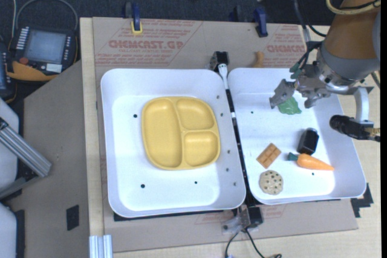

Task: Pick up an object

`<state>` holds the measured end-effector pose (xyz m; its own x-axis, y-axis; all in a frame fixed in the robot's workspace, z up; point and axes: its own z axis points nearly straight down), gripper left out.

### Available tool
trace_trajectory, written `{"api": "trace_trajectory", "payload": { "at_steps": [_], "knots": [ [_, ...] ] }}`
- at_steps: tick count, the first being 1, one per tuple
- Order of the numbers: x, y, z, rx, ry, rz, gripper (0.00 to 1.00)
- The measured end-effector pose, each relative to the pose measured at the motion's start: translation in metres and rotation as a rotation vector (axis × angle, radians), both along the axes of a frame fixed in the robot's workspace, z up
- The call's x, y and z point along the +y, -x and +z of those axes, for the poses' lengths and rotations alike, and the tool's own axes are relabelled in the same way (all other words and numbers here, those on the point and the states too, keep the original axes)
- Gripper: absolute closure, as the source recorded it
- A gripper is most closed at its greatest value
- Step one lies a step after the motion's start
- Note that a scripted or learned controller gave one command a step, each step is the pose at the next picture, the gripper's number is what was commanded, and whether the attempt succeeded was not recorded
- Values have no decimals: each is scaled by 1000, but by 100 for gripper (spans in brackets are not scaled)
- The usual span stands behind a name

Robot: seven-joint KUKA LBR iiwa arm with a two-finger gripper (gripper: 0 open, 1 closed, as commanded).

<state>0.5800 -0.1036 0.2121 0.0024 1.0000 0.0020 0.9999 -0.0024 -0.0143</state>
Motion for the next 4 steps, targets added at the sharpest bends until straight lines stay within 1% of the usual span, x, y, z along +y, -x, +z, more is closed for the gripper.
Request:
{"api": "trace_trajectory", "payload": {
  "at_steps": [1, 2, 3, 4],
  "knots": [
    [0, -3, 7, -14, 2, 3, 0],
    [1, 0, -56, -7, 0, 2, 0],
    [5, 4, -119, -8, 0, 2, 0],
    [5, 5, -128, -10, 1, 2, 0]
  ]
}}
